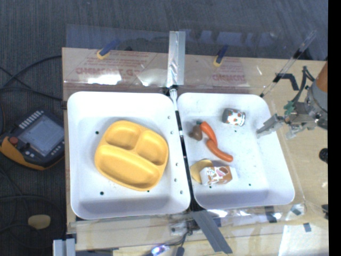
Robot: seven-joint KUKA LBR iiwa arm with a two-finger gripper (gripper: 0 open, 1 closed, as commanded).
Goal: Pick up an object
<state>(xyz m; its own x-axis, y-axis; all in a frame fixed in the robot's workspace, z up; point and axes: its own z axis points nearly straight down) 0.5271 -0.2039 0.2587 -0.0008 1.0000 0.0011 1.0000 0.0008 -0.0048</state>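
Gripper [292, 122] sits past the right bin's [277, 159] right rim; you can't tell its opening. Carrot [216, 141] lies mid-bin, yellow tray [132, 154] left.

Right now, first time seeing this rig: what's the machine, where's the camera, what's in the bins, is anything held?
One camera looks down at a slant from above a bench. The bench carries two shallow white bins side by side: the left bin and the right bin.

The machine is a robot arm that comes in from the right. Its hand sits at the right bin's right edge, outside the bin. I see nothing between its fingers, and I cannot tell how they are set.

The left bin holds a yellow plate with three compartments.

The right bin holds an orange carrot, a small brown piece touching its upper end, a small can on its side near the back, and a brown-and-yellow packet near the front.

Off the bench, at left on the floor, lies a control pendant.
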